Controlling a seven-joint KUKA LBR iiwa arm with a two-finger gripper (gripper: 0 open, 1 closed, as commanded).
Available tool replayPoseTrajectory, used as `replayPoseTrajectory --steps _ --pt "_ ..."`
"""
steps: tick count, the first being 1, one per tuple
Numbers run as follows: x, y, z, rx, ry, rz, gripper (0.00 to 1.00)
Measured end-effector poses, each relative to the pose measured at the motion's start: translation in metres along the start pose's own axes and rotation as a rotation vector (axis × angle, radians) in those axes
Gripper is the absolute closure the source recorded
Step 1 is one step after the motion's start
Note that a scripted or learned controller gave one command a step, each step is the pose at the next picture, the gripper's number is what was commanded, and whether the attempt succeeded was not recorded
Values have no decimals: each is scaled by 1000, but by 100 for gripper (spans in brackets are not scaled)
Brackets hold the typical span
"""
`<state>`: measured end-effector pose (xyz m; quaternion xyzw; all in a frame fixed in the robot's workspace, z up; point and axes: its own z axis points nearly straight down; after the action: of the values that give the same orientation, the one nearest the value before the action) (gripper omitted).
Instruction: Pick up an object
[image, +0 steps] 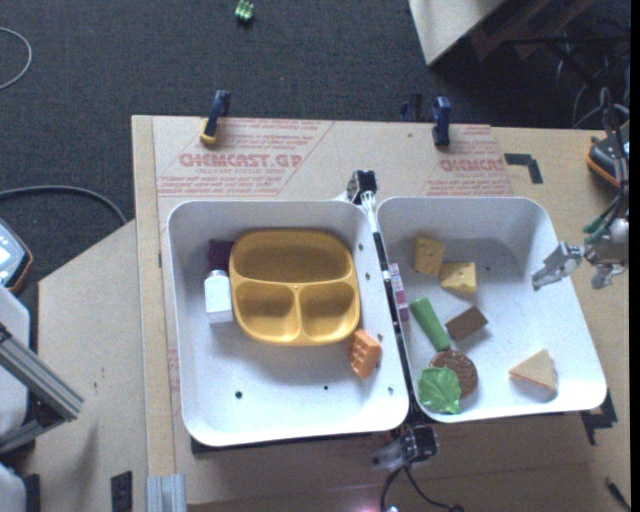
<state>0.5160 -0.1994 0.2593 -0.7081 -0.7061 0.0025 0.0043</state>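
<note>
On the table (150, 200) two white bins sit side by side. The left bin (190, 400) holds a yellow divided tray (294, 285), with a small white bottle (218, 297) touching its left edge, a dark purple thing (220, 252) just beyond the bottle, and an orange block (365, 352) at the tray's near right corner. The right bin (520, 215) holds two yellow cheese-like blocks (429, 255) (460, 277) toward its far side, a green stick (429, 322) and a brown block (466, 323) in the middle, a brown disc (458, 367) partly under a green leaf-shaped piece (439, 391) at the near edge, and a pale wedge (535, 372) near right. The gripper (552, 268) hangs over the bin's right rim, apart from every object; its fingers look spread apart and hold nothing.
</note>
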Motion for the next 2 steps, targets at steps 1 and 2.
replayPoseTrajectory --steps 1,2 --pt "0 2 -5 -9 -3 -3 0" --pt "-3 -1 39 -4 0 -2 0"
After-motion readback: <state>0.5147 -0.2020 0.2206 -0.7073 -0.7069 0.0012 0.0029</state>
